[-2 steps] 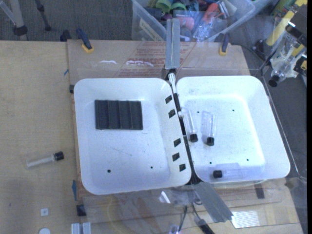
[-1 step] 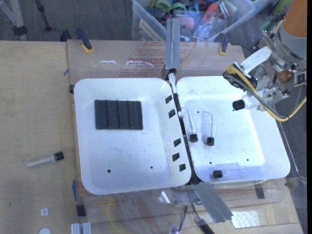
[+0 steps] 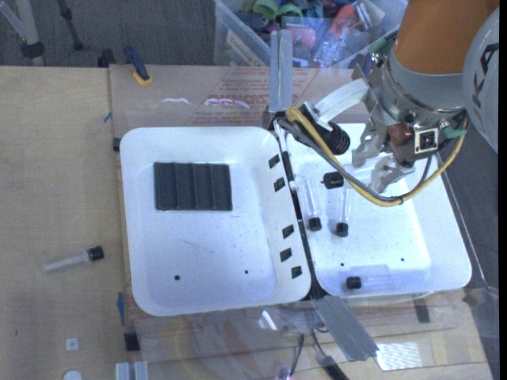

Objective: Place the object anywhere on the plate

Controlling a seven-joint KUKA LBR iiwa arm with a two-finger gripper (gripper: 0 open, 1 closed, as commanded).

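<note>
The gripper (image 3: 379, 165) is seen above the right bin (image 3: 444, 260), near its far side; nothing can be made out between its fingers, and whether they are parted cannot be told. Below it, three clear tubes with black caps lie on the bin floor: one (image 3: 311, 209) beside the divider, one (image 3: 341, 212) just right of it, one (image 3: 372, 279) near the front. A ridged black plate (image 3: 193, 186) lies in the left bin (image 3: 142, 283). Another tube (image 3: 73, 260) lies on the bench (image 3: 47, 172).
</note>
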